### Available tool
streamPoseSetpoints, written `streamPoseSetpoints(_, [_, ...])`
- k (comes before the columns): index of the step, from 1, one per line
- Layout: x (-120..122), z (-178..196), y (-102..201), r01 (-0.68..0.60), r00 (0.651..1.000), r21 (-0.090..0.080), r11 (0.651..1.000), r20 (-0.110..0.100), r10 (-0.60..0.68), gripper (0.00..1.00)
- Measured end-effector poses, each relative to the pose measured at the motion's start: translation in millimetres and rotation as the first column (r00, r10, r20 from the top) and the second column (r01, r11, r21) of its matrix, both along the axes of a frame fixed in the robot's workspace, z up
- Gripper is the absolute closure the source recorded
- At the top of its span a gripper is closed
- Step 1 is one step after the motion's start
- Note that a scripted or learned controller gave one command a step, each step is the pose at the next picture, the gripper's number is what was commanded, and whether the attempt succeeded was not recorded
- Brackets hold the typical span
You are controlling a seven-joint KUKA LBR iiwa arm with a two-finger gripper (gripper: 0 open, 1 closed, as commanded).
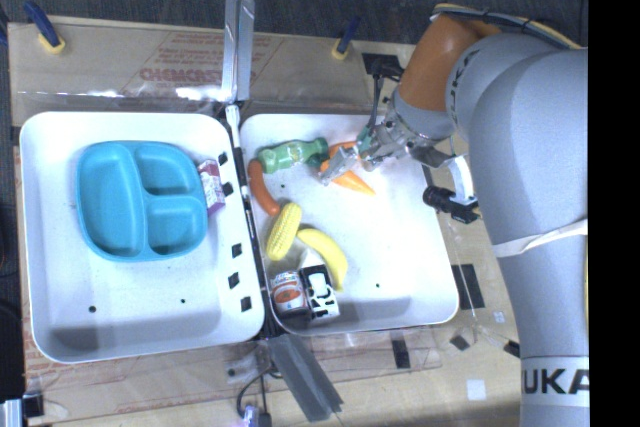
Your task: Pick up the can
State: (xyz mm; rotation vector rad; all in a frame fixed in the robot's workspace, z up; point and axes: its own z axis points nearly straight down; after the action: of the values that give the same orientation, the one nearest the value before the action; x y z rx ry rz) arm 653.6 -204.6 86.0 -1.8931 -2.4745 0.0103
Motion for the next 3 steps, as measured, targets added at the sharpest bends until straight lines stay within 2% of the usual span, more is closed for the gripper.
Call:
streamPoseSetpoints(1, [1, 8, -1, -0.006, 1.0, -0.006, 1.0, 0.004, 0.006, 1.0])
streamPoseSetpoints(2, [2, 16, 0, -0.013, 1.0, -0.008, 1.0, 0.003, 0.013, 1.0])
streamPoseSetpoints(3, [0, 0, 68, 0.012, 1.0, -0.009, 1.0, 0.008, -0.012, 1.0])
